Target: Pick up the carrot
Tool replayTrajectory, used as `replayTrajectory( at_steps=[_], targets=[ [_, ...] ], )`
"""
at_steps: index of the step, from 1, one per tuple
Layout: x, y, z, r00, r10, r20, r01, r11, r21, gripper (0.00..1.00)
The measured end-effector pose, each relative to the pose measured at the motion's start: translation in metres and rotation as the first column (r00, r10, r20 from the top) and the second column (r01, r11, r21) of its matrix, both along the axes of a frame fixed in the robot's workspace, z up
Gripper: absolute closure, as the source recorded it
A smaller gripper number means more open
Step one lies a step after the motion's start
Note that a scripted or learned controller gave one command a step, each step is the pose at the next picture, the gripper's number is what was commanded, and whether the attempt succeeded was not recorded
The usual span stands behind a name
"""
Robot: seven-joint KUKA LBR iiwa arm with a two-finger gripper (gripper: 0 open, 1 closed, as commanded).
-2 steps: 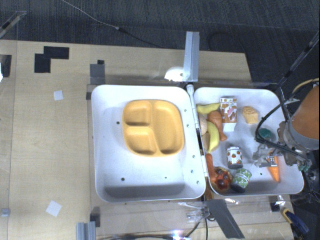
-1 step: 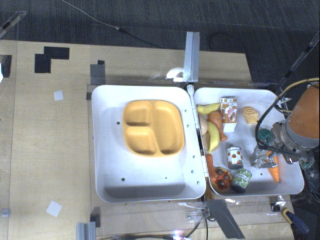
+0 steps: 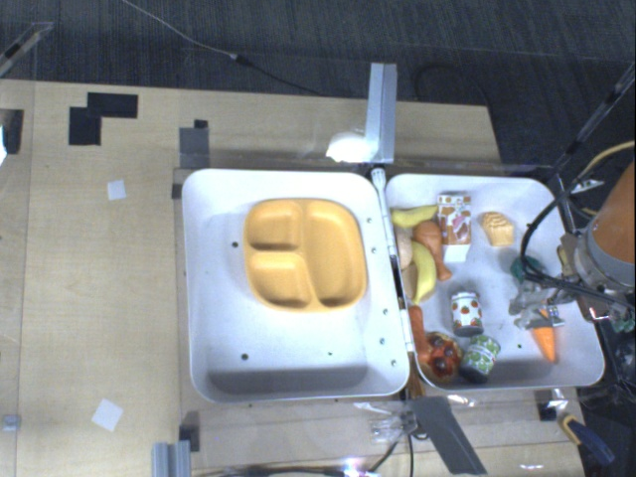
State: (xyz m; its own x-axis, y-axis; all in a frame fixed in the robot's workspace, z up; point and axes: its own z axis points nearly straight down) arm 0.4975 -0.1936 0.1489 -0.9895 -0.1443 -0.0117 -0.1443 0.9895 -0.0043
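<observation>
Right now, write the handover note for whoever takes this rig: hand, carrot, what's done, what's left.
Hand: low in the right white bin, directly over the carrot's top end; grip state cannot be judged from above.
Small orange tapered carrot: near the bin's front right corner, just below the hand, apart from the other food items.
Done: arm brought down at the carrot.
Left: confirm the grasp, lift the carrot clear of the bin.

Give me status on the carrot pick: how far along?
Done: the gripper has reached the right bin and sits directly over the carrot. In hand: nothing confirmed; the carrot's orange tip pokes out just below the gripper, seemingly on the bin floor. Left: a confirmed grasp and the lift.
</observation>
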Motion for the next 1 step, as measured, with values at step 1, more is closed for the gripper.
replayTrajectory(
  at_steps=[1],
  targets=[
    [0.0084,0.0107,0.1263,0.997,-0.076,0.011,0.076,0.997,-0.002,1.0]
  ],
)
